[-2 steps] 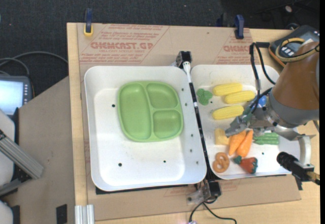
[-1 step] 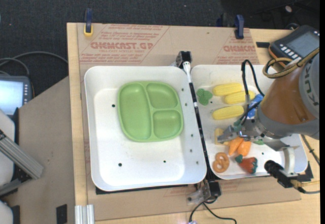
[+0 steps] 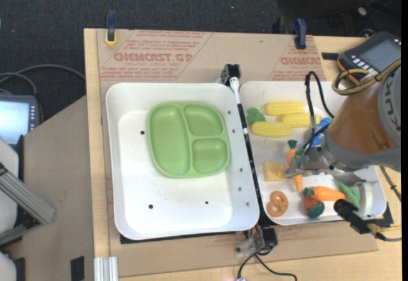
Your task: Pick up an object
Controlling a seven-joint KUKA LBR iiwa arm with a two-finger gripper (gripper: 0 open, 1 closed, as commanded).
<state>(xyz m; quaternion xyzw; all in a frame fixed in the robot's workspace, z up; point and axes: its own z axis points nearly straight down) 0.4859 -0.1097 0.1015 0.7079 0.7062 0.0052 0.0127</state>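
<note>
Carrot: the likeliest target — an orange carrot point(image 3: 326, 194) with a green top, lying in the right bin point(image 3: 376, 209) near its front edge, just beside the pincer point(image 3: 299, 170).
Pincer: low in the right bin, between the cheese-coloured wedge point(image 3: 274, 171) and the carrot; I cannot tell whether it is wide or narrow (the wrist and cables cover the tips), and nothing shows between its fingers.
Crowding: the pretzel point(image 3: 278, 203), a small red-and-green piece point(image 3: 313, 208) and the wedge all lie close — a descent slightly off could nudge one aside or trap two at once.
Slip risk: the carrot tapers, so a grip near its thin end may squeeze it out.
Neighbours: two corn cobs point(image 3: 284, 109) sit further back, well apart from the pincer.
Left bin: the left bin point(image 3: 127, 146) holds a green divided plate point(image 3: 189, 139), untouched on the desk point(image 3: 153, 50).
</note>
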